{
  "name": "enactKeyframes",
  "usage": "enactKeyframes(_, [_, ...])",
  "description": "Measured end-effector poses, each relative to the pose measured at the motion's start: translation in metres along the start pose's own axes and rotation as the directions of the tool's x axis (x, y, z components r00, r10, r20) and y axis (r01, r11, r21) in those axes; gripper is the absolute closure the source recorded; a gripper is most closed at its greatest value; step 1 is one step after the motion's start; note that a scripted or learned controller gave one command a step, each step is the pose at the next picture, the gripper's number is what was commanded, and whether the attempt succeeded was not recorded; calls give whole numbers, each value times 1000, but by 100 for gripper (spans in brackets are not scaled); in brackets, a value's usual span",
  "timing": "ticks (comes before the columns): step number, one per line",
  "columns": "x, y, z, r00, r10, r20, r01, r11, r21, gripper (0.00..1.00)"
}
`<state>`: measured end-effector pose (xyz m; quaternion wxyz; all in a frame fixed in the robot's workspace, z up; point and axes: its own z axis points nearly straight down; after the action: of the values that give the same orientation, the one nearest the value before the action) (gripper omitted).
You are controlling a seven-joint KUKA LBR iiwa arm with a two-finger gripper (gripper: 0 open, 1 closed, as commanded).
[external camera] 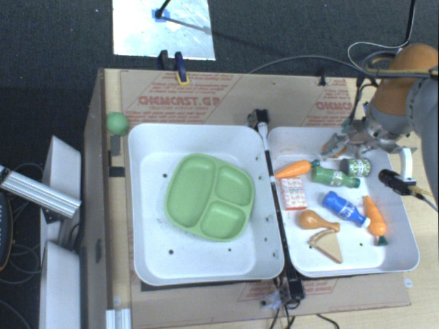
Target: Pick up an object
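Green can (358, 166), label unreadable, lies under the spread fingers (345, 145); bench board (180, 101) reads CHEMCAST.

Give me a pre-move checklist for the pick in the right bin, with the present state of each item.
1. Targets present in the right bin: ok. Green bottle, blue bottle, two carrots and other small items lie there.
2. End effector over the right bin: ok, near its far edge.
3. Finger opening: cannot tell.
4. Object already held: cannot tell; nothing is seen between the fingers.
5. Room around the nearest target: not ok. The green bottle lies close against the small can and the carrot.
6. Left bin out of the way: ok; it holds the green divided plate.
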<state>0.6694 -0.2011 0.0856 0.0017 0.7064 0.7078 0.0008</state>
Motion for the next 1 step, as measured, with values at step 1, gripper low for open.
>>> enactKeyframes(1, [6,0,0,1000,-2,1,2,1000,1,0])
